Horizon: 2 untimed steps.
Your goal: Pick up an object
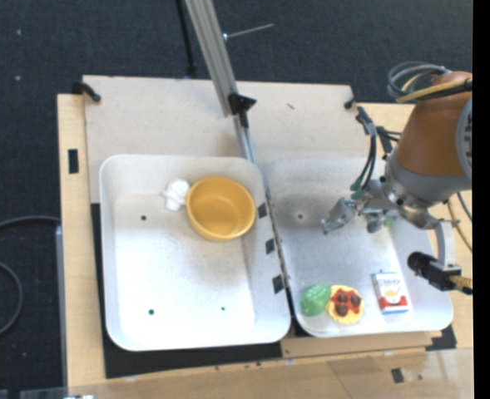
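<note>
My gripper (334, 220) hovers over the middle of the right bin (311, 191), reaching in from the right on the grey arm with its orange band (434, 140). Nothing shows between its tips. Along the right bin's front edge lie a green lump (315, 298), a yellow piece with red berries (346, 303) touching it, and a small red, white and blue carton (390, 293). In the left bin (136, 256) a yellow bowl (220, 208) stands upright near the back, with a small white object (175, 194) against its left side.
A slanted metal pole (215, 52) rises from behind the bins, its foot near the divide between them. The bins' inner walls meet at a ridge (274, 248). The bench's wooden edge (228, 376) runs along the front.
</note>
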Available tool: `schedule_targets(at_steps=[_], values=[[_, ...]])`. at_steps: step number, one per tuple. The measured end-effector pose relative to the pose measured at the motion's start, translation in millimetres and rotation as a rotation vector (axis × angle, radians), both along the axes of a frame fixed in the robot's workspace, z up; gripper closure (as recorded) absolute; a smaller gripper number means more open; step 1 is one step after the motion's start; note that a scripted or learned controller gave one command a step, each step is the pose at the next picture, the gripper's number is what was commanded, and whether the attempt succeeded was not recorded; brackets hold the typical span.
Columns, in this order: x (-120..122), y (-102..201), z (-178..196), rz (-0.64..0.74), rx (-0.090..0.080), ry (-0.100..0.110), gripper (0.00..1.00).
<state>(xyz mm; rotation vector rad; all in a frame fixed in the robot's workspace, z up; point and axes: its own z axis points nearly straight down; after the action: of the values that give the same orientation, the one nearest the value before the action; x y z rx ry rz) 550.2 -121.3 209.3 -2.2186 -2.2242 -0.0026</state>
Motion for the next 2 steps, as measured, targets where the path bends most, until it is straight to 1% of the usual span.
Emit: schedule_targets(at_steps=[1, 2], values=[[0, 0, 0, -0.001, 0.000, -0.001, 0.00], [-5, -9, -52, -0.004, -0.002, 0.001, 0.00]])
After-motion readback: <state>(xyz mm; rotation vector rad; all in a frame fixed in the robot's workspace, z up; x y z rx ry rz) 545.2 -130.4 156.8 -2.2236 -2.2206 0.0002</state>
